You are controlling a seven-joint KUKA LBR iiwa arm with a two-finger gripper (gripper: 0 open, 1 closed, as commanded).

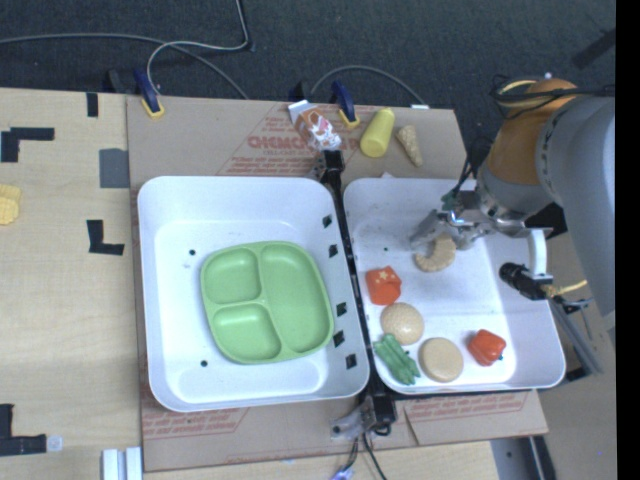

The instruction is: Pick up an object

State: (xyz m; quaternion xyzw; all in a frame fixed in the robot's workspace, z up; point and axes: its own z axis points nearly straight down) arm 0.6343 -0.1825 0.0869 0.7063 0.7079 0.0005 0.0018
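Note:
My gripper (436,232) hangs low in the upper part of the right bin (530,368), on the grey arm reaching in from the right. Directly in front of it lies a tan, cookie-like piece (436,257), touching or nearly touching the tip. Lower in the same bin lie a red pepper chunk (383,286), a beige round bun (402,322), a green bean pod (398,358), a tan round roll (441,359) and a small red tomato-like piece (487,346).
The left bin (165,228) holds a green divided plate (266,301). Behind the bins on the cardboard sit a yellow bottle (377,132), a tan cone (410,145) and a small packet (315,126). A black fitting (520,278) sticks out by the right bin's wall.

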